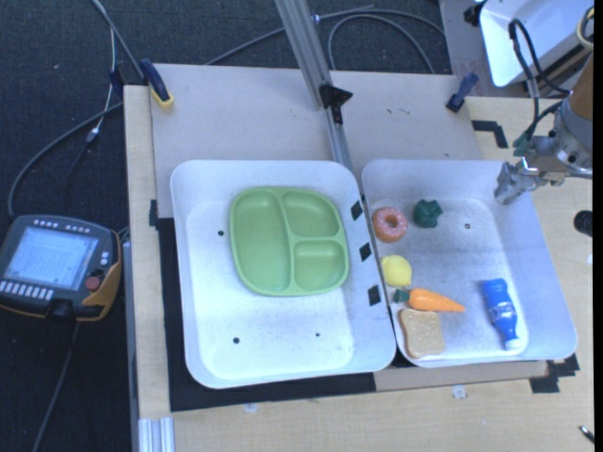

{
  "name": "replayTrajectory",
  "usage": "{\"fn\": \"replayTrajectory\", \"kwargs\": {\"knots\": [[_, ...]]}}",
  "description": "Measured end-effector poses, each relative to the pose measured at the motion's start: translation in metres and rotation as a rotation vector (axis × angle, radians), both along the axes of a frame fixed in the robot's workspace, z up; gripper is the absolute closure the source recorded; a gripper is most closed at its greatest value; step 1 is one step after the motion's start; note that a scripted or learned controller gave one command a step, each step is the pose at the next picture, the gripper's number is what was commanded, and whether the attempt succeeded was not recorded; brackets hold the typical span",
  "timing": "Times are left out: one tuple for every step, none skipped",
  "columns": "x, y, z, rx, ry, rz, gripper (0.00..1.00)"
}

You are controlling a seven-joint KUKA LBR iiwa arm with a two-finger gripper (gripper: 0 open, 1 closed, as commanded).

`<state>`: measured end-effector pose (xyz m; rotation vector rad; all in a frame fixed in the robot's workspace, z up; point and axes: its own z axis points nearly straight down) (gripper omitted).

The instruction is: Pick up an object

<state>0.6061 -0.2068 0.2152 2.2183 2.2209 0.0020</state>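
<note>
Gripper (510, 185) sits at the far right corner of the right bin (546, 281), low over its rim, at the end of the grey arm (575, 130) that comes in from the right; whether its jaws are spread or closed cannot be told from this slanted view, and nothing shows between them; the bin below it carries six small things, all apart from the gripper; nearest is a dark green toy (428, 213) at the far side of the bin, and just left of that lies a pink frosted donut (389, 223) near the bin's left wall; nearer, by the same wall, rests a yellow lemon (397, 271), and just beside it an orange carrot (435, 300) lies on its side, green end to the left, tip to the right; at the near left corner lies a tan slice of bread (422, 333), close under the carrot; a blue bottle (500, 312) lies flat toward the near right side, well apart from the rest; the left bin (203, 347) adjoins the right one and bears a green divided plate (289, 240) with three compartments, set toward its far right part; both bins rest on the pale tabletop (245, 111); off the tabletop, at the left, a control pendant (58, 266) with a lit screen lies on the dark floor.
</note>
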Motion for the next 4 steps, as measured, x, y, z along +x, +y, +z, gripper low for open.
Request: {"fn": "replayTrajectory", "kwargs": {"knots": [[0.002, 0.054, 0.013, 0.003, 0.002, 0.005, 1.0], [-0.006, 0.102, 0.014, 0.003, 0.005, 0.004, 1.0], [0.0, 0.152, 0.023, 0.003, 0.0, 0.005, 1.0], [-0.005, 0.207, 0.03, 0.003, 0.002, 0.006, 1.0]]}}
